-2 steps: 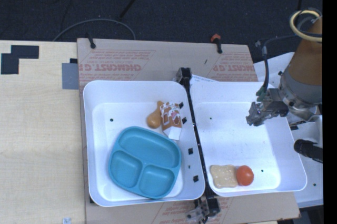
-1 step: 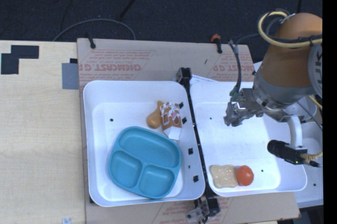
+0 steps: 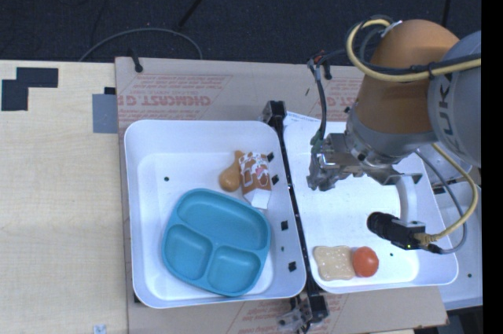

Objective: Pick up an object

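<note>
Two white bins sit side by side on the bench, sharing a dark divider down the middle. The arm (image 3: pixel 409 89) reaches in from the right and hangs over the right bin (image 3: pixel 440 273), its gripper (image 3: pixel 324 174) low near that bin's left wall, close to the divider; whether it is open or closed cannot be made out, and nothing can be seen held in it. At the near edge of the right bin lie a pale slice of bread (image 3: pixel 334 262) and a red tomato (image 3: pixel 365 262), touching each other, well apart from the gripper, with bare white floor between them. In the left bin (image 3: pixel 145 167) a blue divided plate (image 3: pixel 216 241) fills the near part, its far right corner just beside a brown and white toy (image 3: pixel 246 172) that lies toward the right wall. The left half of that bin's far end is open floor
</note>
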{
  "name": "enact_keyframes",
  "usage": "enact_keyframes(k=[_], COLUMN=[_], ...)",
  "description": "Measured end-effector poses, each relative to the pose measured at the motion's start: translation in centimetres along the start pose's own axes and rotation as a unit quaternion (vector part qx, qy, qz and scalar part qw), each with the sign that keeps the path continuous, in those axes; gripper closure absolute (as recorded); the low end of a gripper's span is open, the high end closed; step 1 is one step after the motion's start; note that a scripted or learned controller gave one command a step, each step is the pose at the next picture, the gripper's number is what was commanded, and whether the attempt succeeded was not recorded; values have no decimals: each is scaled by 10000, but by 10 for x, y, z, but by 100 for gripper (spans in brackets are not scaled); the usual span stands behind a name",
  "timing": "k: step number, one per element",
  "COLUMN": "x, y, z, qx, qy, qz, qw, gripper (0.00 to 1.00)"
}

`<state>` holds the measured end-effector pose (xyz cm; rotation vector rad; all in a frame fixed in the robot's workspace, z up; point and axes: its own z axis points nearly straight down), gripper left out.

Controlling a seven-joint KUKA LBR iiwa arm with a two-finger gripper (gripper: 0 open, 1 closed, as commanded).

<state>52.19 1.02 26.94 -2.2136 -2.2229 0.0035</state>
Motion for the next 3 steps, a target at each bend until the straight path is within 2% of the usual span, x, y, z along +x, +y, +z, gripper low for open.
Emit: enact_keyframes(k=[1, 2, 3], x=[50, 96, 94], y=[-4, -9, -9], z=[1, 26, 24], qx=[3, 14, 3], qy=[0, -9, -13], qz=[-7, 3, 18], qw=[10000, 10000, 10000], gripper=[100, 100, 0])
